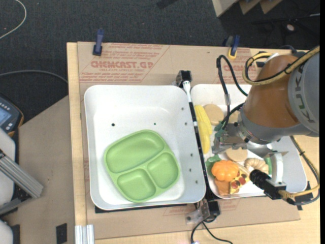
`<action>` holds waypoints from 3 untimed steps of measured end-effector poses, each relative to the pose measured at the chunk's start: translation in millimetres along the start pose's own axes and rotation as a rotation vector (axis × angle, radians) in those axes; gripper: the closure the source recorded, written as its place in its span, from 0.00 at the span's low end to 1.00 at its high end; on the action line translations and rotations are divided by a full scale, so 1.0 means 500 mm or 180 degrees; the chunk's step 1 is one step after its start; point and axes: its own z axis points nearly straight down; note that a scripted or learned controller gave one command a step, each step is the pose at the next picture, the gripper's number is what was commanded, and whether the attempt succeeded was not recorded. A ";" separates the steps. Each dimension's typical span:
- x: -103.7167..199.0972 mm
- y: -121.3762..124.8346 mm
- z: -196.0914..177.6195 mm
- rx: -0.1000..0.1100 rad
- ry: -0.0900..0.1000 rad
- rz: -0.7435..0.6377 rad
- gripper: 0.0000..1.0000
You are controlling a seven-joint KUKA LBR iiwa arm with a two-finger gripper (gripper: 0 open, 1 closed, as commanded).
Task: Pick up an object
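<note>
I see a cardboard-topped bench [127, 60] with two white bins; the right bin [297, 174] holds a yellow plastic corn cob [203, 123] and an orange toy pumpkin [225, 170]; the gripper [228, 139] hangs above them, grip state I cannot tell; crowded toys risk a glancing miss.

I see dark grey carpet [76, 14] around the table [127, 60], whose top is brown board printed with red lettering. Two blue clamps [98, 42] grip its far edge. A thin white cable [20, 6] loops on the floor at upper left.
</note>
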 end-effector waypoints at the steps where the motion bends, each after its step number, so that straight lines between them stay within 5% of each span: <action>1: 0.101 0.000 -0.047 -0.0006 0.0003 -0.0018 1.00; 2: 0.181 0.000 -0.128 -0.0010 0.0005 -0.0018 1.00; 3: 0.155 -0.005 0.022 0.0036 -0.0004 0.0009 1.00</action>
